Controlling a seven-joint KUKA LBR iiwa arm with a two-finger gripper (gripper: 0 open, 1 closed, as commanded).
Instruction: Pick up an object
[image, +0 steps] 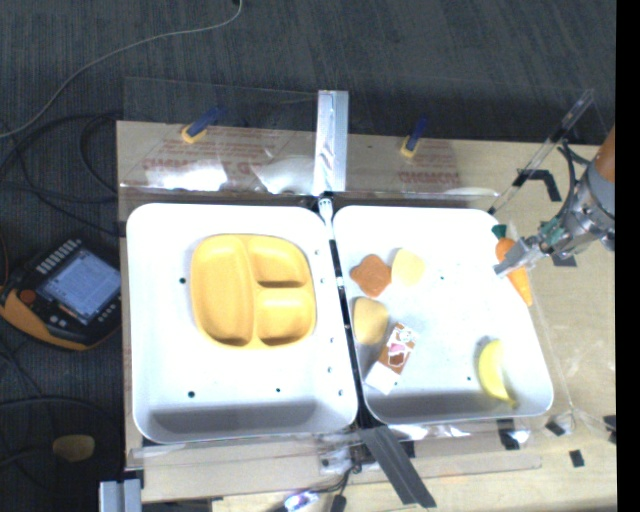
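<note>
Rightward, tool (522, 255) beside orange carrot (519, 281).

Tan bench (450, 165) carries two white bins side by side: left bin (150, 330), right bin (450, 225). Clear plastic sheet (240, 165) along back edge.

The arm (600, 190) is grey with an orange band above the wrist; thin dark cables and a slim pale rod run along it
</note>
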